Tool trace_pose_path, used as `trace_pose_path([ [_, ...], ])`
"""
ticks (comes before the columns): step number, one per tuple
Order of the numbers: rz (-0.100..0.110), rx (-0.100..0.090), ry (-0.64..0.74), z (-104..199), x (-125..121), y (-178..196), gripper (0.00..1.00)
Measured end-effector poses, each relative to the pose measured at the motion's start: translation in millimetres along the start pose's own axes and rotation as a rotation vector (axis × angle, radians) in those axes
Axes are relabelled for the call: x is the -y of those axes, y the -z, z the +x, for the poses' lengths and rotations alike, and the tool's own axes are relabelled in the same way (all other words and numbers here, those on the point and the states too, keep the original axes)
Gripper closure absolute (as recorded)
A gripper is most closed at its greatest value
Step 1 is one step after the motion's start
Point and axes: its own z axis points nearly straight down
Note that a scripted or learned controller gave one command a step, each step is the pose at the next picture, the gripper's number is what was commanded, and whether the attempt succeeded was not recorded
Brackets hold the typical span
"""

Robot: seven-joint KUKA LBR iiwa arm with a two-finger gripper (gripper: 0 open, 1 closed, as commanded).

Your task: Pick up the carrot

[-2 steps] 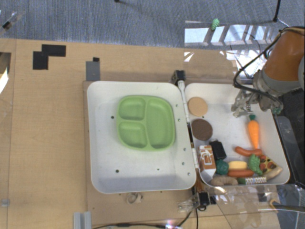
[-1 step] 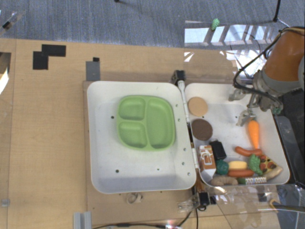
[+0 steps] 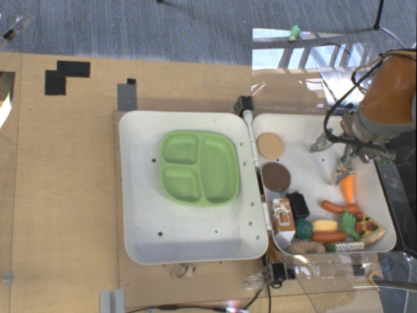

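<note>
Camera view looks down on two shallow white bins side by side on a brown bench (image 3: 65, 194). Reaching in from the right, the grey arm with its orange band (image 3: 391, 93) is cut off by the picture's edge, so only the wrist end shows. Its two-finger gripper (image 3: 345, 169) hangs low over the right-hand bin (image 3: 306, 132), its tips just above the top end of the orange carrot (image 3: 349, 188). Whether the fingers are spread or pressed together cannot be told: they are small, dark against the cables, and blurred at the tips. Nor is it clear whether they touch the carrot.

That carrot lies near the right wall of the right bin, lengthwise, above a red sausage (image 3: 339, 207). Toy food crowds the bin's lower end: a yellow piece (image 3: 325, 225), green broccoli (image 3: 348, 223), a pizza slice (image 3: 368, 227), a small printed carton (image 3: 283, 215) and a black block (image 3: 299, 205), overlapping so that some outlines are hard to separate. Further up lie a dark brown round patty (image 3: 276, 176) and a tan round disc (image 3: 270, 145), well apart from the carrot.

In the left bin (image 3: 140, 233) sits a green three-compartment plate (image 3: 199, 167).
</note>
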Motion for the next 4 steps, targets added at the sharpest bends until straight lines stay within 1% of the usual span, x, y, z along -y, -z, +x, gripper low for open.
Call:
trace_pose_path([
  [1,-0.002,-0.002,0.273,47,-16,-1,0.0],
  [2,0.006,0.01,0.275,42,-15,15,1.0],
  [3,0.014,0.021,0.277,37,-14,28,1.0],
  [4,0.016,0.016,0.531,116,-39,9,1.0],
])
